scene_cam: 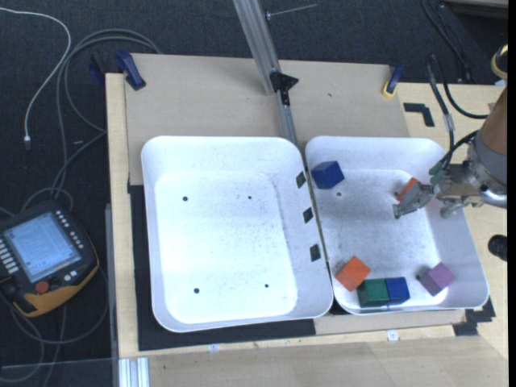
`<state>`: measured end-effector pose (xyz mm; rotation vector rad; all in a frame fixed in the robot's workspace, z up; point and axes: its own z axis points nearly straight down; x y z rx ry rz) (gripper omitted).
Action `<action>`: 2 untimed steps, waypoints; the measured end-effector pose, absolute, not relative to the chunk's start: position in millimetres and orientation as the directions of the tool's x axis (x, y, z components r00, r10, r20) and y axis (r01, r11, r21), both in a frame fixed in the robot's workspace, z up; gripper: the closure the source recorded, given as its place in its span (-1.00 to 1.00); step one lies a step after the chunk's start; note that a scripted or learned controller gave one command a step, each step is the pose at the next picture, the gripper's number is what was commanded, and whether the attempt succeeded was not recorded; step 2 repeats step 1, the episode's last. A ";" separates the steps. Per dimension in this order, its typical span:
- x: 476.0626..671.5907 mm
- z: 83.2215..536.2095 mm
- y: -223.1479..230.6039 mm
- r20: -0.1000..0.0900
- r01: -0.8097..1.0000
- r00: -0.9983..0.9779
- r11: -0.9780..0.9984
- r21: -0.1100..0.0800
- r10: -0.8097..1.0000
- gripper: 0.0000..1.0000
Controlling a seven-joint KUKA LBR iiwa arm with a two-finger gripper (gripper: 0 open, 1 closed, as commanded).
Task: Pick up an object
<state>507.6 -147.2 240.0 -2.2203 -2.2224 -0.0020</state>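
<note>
Arm low over the right bin, nothing clearly lifted yet.

Camera view: the gripper (413, 200) reaches in over the right bin (451, 156), near its far right corner, with a small orange-red piece (408, 189) at its tip; whether the fingers are spread or pinching that piece, I cannot tell. Loose in the bin lie a blue cube (326, 174) by the far left corner, and along the near edge an orange block (351, 272), green block (373, 292), blue block (397, 289) and purple block (436, 278). The left bin (161, 164) sits beside it on the counter (339, 95). Judging by this, grasp and lift remain to be confirmed.
</note>
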 end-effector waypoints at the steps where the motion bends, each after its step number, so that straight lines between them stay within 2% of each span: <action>1: 513.5 115.4 -204.3 0.003 1.000 0.003 -0.003 -0.009 1.000 -1.00; 2: 513.5 115.4 -204.3 0.003 1.000 0.003 -0.003 -0.009 1.000 -1.00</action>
